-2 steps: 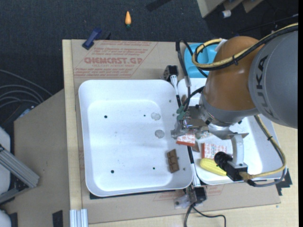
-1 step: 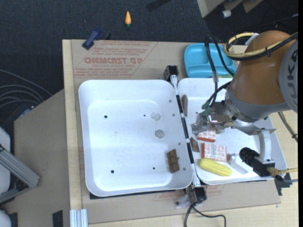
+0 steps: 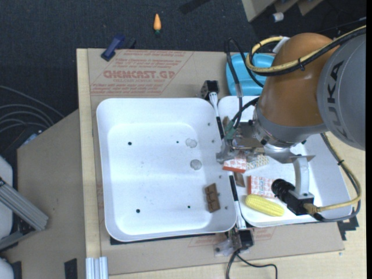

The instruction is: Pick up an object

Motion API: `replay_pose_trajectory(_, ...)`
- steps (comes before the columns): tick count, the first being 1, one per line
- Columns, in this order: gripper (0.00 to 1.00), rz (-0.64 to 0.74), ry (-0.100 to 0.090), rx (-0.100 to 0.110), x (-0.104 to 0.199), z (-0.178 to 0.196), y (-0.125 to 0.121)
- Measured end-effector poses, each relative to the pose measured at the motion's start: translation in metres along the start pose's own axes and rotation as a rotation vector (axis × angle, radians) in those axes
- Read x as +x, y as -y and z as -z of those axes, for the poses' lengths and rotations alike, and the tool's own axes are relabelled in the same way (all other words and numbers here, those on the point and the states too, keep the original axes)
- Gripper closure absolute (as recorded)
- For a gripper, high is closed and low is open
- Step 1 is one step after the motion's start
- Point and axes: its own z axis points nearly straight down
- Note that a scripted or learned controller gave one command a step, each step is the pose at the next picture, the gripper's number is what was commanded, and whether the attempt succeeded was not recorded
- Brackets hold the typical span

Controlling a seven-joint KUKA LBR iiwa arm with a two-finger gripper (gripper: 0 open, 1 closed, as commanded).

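Note:
My gripper hangs low over the left edge of the right bin, close to the wall between the two bins. Just under it lies a small red and white box, but whether the gripper touches it is hidden. A red and white packet and a yellow corn cob lie in the near part of the right bin. In the left bin, a brown chocolate-like block lies near the front right corner.
Two small pale round pieces lie in the left bin's right half. A blue item sits at the right bin's far edge, partly behind the arm. On the floor beyond the bench lie a small orange piece and a blue one.

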Motion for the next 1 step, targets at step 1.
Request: replay_pose_trajectory(1,1.00,-0.001,0.000,0.003,-0.0541,-0.0030,0.0048)
